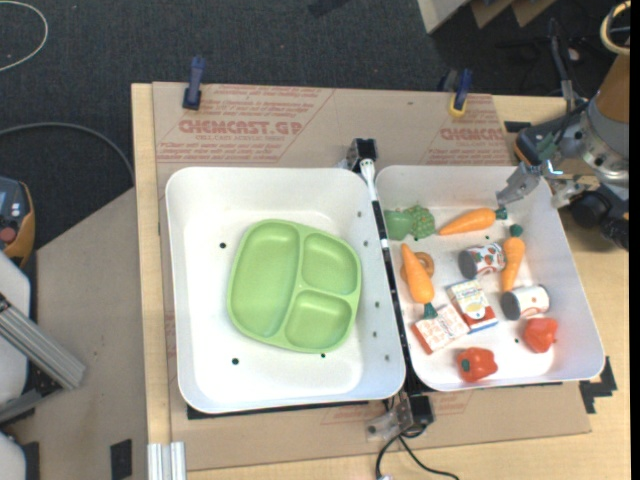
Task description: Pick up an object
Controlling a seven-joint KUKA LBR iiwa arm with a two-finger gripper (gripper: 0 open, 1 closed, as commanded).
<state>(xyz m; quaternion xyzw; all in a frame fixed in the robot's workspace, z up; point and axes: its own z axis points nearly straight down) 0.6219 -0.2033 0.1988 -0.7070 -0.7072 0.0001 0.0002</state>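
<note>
Nearest the camera, at the right bin's [590,353] front edge, a red pepper [477,364] and a tomato [539,334] are seen lying apart; just behind them two small cartons [455,320] lie touching each other, with a white can [525,301] to their right; a grasp aimed at either carton would likely catch both, or push one aside.

In the middle of the bin an orange carrot [416,274] lies over a brown ring [425,263], and a second can [481,260] lies just beside a small carrot [513,258]; round, smooth things of this kind may be expected to roll or squirt out from closing fingers.

Farther back a long carrot [466,222] lies beside a green broccoli [408,223], near the bin's far wall.

The gripper [513,190] hangs over the far right corner, close to the long carrot's tip; nothing is seen held in it; whether it is open or closed cannot be told. No object has yet been picked; a descent here could strike the bin wall, or clip only the carrot's end.

The left bin [190,268] holds a green tray [293,286], well apart.
</note>
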